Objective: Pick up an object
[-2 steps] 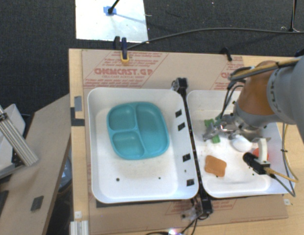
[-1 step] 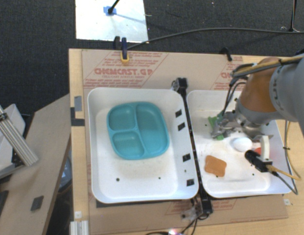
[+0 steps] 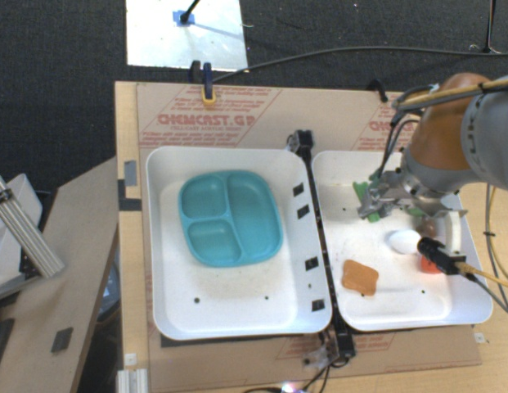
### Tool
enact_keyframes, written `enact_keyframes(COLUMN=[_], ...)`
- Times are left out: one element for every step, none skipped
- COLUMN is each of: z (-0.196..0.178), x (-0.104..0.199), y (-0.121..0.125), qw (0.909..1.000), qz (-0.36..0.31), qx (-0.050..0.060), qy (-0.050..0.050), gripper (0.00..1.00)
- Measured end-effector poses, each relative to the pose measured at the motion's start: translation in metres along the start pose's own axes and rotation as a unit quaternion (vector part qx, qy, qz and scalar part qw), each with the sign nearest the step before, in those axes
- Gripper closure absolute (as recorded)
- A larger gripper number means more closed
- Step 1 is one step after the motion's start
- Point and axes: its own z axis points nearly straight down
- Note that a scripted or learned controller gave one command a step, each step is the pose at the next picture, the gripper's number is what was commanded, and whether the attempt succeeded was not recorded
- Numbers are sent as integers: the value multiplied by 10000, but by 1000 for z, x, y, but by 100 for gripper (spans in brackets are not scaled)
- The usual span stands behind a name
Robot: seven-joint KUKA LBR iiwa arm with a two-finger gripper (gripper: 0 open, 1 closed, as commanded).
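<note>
My gripper (image 3: pixel 370 210) is down in the right bin (image 3: pixel 462 305), near its upper middle. A green object (image 3: pixel 361 190) lies right beside the gripper, partly hidden by it. A white egg-shaped object (image 3: pixel 402 240) rests to the lower right of the gripper. An orange-brown lump (image 3: pixel 360 276) lies lower in the same bin. A red object (image 3: pixel 432 263) sits by the right wall, partly under a black piece. The grey arm with its orange band (image 3: pixel 446 133) comes in from the right above the bin.
The left bin (image 3: pixel 168 301) holds a teal divided plate (image 3: pixel 231 217). A black divider strip (image 3: pixel 312 219) with clips runs between the bins. Cables trail from the arm across the right bin's edge. Cardboard lies under both bins.
</note>
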Motion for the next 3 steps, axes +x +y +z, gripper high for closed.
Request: enact_keyframes(z=[-63,-118,-106], x=[-2,-13,41], y=[-3,-2,-1], qw=[10000,10000,10000], qz=[-1,0,-18], qx=[-7,-12,13], qy=[-3,-6,5], gripper=[100,100,100])
